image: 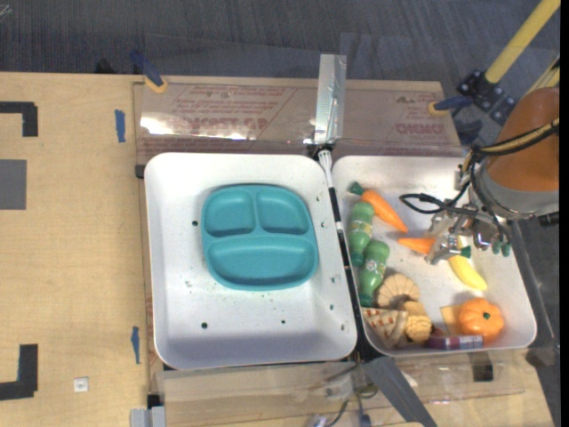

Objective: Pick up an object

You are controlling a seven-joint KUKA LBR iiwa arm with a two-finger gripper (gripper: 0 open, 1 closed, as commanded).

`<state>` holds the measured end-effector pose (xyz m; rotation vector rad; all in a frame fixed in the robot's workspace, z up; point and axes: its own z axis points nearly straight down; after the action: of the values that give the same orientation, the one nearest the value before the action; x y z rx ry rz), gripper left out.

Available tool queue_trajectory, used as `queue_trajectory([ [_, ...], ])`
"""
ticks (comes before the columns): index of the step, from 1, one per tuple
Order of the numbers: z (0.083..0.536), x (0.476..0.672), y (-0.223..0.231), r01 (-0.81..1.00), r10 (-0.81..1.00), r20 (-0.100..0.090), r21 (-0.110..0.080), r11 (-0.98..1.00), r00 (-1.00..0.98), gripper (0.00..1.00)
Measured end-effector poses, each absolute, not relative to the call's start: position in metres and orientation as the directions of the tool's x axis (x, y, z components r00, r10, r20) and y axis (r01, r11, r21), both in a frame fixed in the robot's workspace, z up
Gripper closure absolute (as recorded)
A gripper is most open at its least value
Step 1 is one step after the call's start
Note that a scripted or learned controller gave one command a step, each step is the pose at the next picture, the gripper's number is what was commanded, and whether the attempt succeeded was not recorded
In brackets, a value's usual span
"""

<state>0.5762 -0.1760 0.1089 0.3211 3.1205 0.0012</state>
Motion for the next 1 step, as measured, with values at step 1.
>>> queue_trajectory([
  [1, 0.1089, 0.5761, -0.1762, 0.204, 0.204, -0.004, 0.001, 0.979, -0.979, 0.0],
])
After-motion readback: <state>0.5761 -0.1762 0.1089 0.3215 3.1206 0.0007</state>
